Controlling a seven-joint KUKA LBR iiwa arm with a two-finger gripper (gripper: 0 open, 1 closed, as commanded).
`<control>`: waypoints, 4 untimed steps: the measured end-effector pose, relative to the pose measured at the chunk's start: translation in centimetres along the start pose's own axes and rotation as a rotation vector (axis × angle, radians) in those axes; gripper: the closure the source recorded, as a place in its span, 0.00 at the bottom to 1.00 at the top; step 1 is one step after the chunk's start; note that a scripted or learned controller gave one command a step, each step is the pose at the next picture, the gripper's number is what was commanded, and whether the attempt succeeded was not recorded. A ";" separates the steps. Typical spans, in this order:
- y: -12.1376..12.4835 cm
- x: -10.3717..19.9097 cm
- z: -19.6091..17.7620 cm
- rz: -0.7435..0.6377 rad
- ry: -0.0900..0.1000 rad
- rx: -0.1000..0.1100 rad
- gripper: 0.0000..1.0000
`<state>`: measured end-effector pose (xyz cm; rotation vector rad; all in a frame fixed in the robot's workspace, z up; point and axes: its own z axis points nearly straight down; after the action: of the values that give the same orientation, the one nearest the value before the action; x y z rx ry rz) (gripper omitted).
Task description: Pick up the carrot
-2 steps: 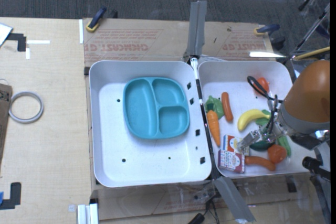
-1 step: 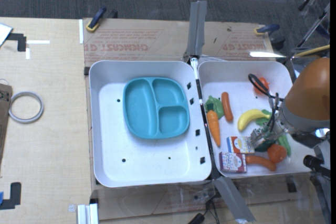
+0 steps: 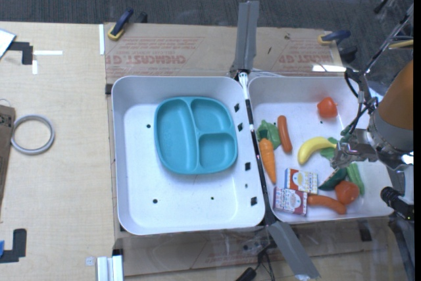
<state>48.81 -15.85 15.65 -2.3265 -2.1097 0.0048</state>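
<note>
Camera view from above, carrot (image 3: 267, 159) along the right bin's (image 3: 299, 90) left wall beside a sausage (image 3: 284, 133), gripper (image 3: 347, 152) at the bin's right side near the banana (image 3: 314, 148), blue plate (image 3: 195, 135) in the left bin (image 3: 135, 141).

Arm (image 3: 400, 108) cropped by the right frame edge. Gripper (image 3: 347, 153) finger state indiscernible; green vegetable (image 3: 355, 176) beneath partly occluded

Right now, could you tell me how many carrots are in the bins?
2, both in the right bin: one carrot by its left wall, another near the front; the gripper may hide more.
</note>
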 end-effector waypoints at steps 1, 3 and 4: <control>-1.1 2.6 6.4 0.088 0.000 -0.007 1.00; -0.5 -4.0 3.5 -0.023 0.006 -0.001 0.00; 8.3 2.3 6.5 -0.094 0.001 -0.004 0.00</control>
<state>57.33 -14.35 9.08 -2.2266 -2.2179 0.0004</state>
